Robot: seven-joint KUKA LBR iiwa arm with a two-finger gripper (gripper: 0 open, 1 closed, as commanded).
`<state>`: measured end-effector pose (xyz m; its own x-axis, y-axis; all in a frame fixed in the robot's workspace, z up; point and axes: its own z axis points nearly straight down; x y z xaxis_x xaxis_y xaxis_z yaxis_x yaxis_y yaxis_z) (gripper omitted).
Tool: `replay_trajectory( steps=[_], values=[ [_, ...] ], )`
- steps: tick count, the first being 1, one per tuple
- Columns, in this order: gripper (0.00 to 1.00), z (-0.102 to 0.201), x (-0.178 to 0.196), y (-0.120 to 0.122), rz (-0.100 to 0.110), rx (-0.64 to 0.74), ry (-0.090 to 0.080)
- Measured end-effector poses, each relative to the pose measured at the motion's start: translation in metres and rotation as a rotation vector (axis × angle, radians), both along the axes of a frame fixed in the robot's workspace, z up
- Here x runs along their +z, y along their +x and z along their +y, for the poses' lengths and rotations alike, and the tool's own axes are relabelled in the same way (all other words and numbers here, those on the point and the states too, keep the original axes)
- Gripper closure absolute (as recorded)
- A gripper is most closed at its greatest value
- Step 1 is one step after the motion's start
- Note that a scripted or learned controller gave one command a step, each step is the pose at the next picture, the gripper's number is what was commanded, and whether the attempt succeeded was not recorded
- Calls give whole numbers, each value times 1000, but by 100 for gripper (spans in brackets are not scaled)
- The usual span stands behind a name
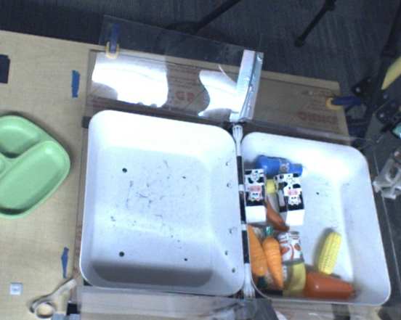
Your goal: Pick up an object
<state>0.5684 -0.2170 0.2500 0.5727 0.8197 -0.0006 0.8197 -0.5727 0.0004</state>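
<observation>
Two shallow white bins sit side by side in the middle of the frame. The left bin shows its white floor, marked with faint scuffs and a few small dark dots. The right bin holds all the pickable things, crowded along its left wall and lower edge.

At the top of that cluster lies a blue object. Just below it are two small cartons printed with cows, the left carton and the right carton, side by side and lying flat. Below them, orange carrots rest against the dividing wall, with a small printed packet beside them. A yellow corn cob lies apart toward the centre-right of the bin, and a red-orange vegetable stretches along the lower rim, touching a small yellow piece

At the right edge of the frame, beside the right bin's upper corner, hangs the grey gripper, clear of the bin's contents. Whether it is spread or pressed together cannot be told.

On the bench at the far left rests a green divided plate — three compartments, well apart from both bins
</observation>
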Motion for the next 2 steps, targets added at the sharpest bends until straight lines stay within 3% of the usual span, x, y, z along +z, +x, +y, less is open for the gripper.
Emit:
replay_trajectory(
  steps=[1, 2],
  values=[
    [100, 53, -14, 47, 1, -446, 1],
    [100, -6, 8, 11, 1, -679, 1]
  ],
)
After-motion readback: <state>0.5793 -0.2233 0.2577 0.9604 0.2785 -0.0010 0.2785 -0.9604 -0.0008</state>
